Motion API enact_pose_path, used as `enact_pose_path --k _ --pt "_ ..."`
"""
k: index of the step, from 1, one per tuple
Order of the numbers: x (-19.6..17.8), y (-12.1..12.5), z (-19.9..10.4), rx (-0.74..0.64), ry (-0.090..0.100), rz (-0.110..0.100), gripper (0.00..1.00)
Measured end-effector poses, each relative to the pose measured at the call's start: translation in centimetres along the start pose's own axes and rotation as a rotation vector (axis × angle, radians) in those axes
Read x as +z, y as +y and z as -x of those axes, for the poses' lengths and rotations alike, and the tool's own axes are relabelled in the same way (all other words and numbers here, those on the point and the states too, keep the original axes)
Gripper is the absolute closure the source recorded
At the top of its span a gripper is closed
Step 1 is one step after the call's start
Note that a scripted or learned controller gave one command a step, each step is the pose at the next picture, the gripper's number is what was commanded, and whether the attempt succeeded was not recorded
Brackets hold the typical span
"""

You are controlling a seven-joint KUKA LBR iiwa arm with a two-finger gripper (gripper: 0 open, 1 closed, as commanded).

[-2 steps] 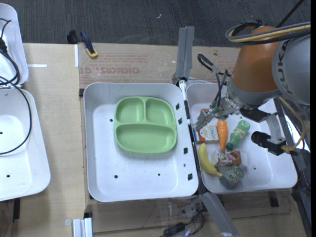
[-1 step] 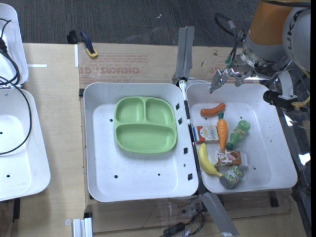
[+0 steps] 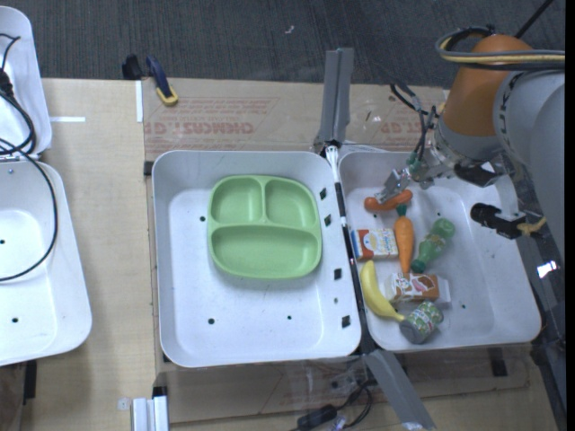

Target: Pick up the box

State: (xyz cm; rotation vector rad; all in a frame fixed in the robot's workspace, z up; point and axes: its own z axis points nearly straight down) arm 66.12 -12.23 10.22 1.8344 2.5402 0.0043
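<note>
Right bin (image 3: 503, 321), contents: box (image 3: 377, 243) near the left wall, flat, just beside a carrot (image 3: 404, 243); second carton (image 3: 420, 287), banana (image 3: 377, 293), green bottle (image 3: 432, 243), sausage (image 3: 388, 202). Left bin (image 3: 180, 330): green tray (image 3: 264, 226).

Claw (image 3: 402, 182): at the bin's far edge, over the sausage, apart from the box; finger spread cannot be told.

Step, judged: approach, nothing grasped. Next: shift toward the near-left, centre over the box, descend clear of the carrot.
</note>
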Motion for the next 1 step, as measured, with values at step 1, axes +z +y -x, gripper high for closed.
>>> enact_pose_path --k 1 --pt "0.8 -2.38 6.77 -0.084 0.002 -0.004 0.0"
